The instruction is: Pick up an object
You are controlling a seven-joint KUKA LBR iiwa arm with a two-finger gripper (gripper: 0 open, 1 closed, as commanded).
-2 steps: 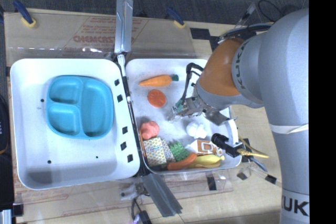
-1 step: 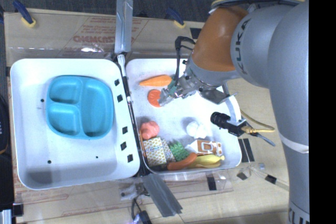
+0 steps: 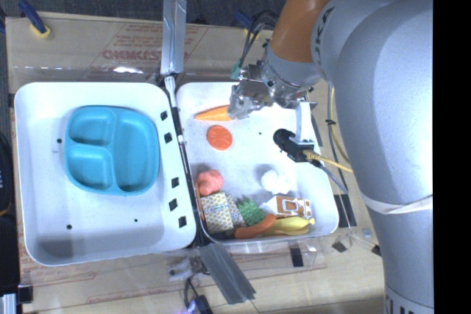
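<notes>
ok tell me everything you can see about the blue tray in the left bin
The blue tray is a light blue, glossy plastic-looking plate with rounded corners and raised ridges dividing it into three compartments: two on its left side, one larger on its right. It lies flat and right way up on the floor of the left bin, toward the upper middle. Nothing sits in it, and nothing but the bin touches it.

You see an orange carrot (image 3: 212,113) lying flat near the right bin's (image 3: 321,211) far wall, tip pointing left, thick end at the gripper (image 3: 241,108), orange disc (image 3: 219,137) just beside it.
</notes>
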